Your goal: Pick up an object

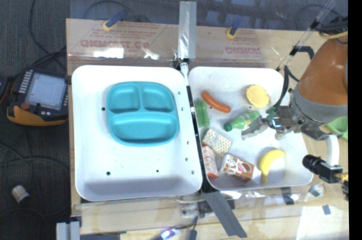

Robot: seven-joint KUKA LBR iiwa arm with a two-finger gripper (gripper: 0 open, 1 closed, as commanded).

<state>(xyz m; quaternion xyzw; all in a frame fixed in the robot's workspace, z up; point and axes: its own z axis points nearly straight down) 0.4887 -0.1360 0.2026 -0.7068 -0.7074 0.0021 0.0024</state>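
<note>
Camera view: the jaws [255,127] hang low in the right bin [294,176], just beside the green bottle [242,121]; whether they are parted or closed cannot be told, and nothing shows between them. Around them lie a sausage [216,101], yellow disc [258,95], banana [270,162] and small cartons [236,167]. The left bin [90,171] holds a teal divided tray [142,112].

We see two smooth, glossy white plastic bins [85,176], a matt blue plastic tray [142,113], a bench [136,38] under a shiny clear sheet, glossy plastic-looking toy food like the banana [270,162], and rough grey carpet [45,7].
</note>
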